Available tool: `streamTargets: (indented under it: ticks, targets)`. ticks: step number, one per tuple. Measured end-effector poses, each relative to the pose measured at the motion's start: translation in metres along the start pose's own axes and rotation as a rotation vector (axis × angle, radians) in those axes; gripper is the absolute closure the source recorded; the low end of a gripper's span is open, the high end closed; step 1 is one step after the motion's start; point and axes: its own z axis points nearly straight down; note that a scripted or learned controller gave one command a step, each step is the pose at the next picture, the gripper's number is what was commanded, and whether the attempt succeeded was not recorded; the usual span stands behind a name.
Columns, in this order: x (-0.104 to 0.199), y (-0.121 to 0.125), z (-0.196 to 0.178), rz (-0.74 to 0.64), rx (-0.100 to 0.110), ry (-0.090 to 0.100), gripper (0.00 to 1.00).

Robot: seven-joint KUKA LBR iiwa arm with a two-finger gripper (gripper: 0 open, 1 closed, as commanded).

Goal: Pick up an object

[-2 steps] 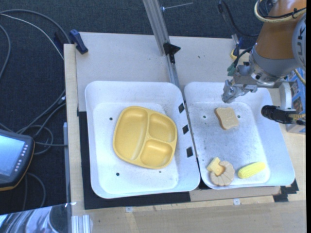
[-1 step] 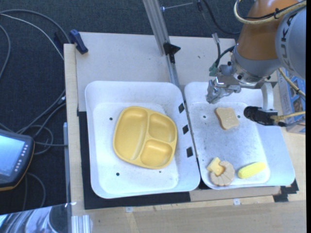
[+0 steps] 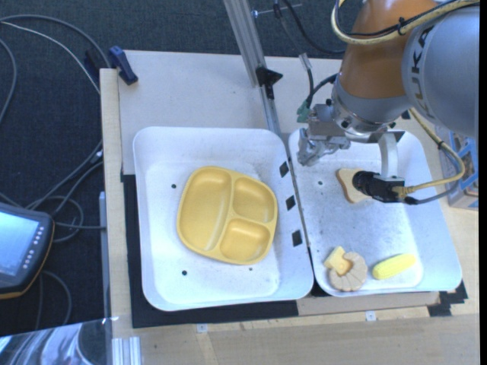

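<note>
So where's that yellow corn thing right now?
The corn lies in the right bin, near its front right corner, just right of the round biscuit and well in front of the pincer.

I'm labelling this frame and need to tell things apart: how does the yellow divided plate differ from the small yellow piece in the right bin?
The yellow divided plate is far larger than the small yellow piece. The plate is flat, with three compartments; the piece is a solid, elongated lump, perhaps toy corn. The plate lies in the left bin, the piece in the right bin near its front corner. Both are yellow and untouched.
</note>
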Motion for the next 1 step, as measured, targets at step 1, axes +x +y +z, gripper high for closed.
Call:
streamTargets:
  ticks: [1]
  targets:
    - [0.0520,0.0012,0.0113,0.001,0.002,-0.002,1.00]
